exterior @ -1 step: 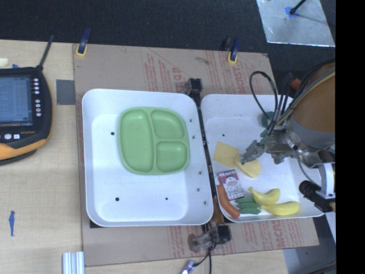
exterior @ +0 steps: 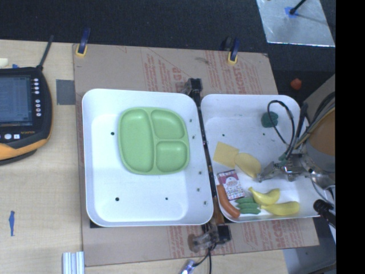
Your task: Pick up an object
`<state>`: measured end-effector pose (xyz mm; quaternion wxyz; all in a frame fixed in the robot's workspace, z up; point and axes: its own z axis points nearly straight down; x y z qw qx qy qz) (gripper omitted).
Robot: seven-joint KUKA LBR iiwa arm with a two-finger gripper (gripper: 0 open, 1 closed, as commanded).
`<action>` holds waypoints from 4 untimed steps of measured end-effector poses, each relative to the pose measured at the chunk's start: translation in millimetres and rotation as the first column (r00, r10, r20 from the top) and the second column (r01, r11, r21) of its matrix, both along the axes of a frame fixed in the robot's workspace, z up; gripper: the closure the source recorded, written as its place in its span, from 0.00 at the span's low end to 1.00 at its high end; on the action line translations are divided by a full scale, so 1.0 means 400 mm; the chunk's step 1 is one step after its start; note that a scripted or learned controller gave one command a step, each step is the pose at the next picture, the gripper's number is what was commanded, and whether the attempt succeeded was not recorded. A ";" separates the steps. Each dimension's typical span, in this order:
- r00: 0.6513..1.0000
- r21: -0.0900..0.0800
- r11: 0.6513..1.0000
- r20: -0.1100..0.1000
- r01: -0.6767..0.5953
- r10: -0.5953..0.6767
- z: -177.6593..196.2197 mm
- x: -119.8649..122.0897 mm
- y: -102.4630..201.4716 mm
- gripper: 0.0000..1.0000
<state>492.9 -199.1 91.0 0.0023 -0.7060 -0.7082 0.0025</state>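
On the desk (exterior: 45,187), two shallow white bins sit side by side on a sheet of brown cardboard (exterior: 171,67). Left bin (exterior: 100,153): one pale green divided plate (exterior: 154,140), three compartments, lying flat toward the bin's upper middle. Nothing rests on the plate.

Right bin (exterior: 239,110): a cluster of small things in its lower half. Pale yellow square slice (exterior: 226,152) near the centre-left, with a rounder yellow piece (exterior: 248,164) just beside it, to its lower right. Small red-and-white packet (exterior: 230,185) below those, close to the bin's left wall. Orange sausage-like piece (exterior: 226,204) along the lower left corner, touching or nearly touching a small green item (exterior: 247,204). Two yellow bananas: a short one (exterior: 265,196) and a longer one (exterior: 280,209) by the lower rim. A dark green round bit (exterior: 270,119) sits apart near the top, next to a loop of black cable (exterior: 285,119).

Gripper (exterior: 272,171) reaches in from the right, low over the right bin, tip between the round yellow piece and the short banana. Fingers too small and blurred to read; cannot tell whether spread or pressed together, or whether anything is between them.

Off the cardboard to the left: an orange-edged control pad (exterior: 20,116) with a dark screen.
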 end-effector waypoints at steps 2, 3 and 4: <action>1.000 0.000 1.000 0.005 -0.001 0.001 0.310 0.134 -0.007 0.00; 1.000 0.000 1.000 0.004 -0.001 0.001 0.218 0.302 -0.012 0.00; 1.000 -0.001 1.000 0.003 -0.003 0.003 0.001 0.407 -0.030 0.00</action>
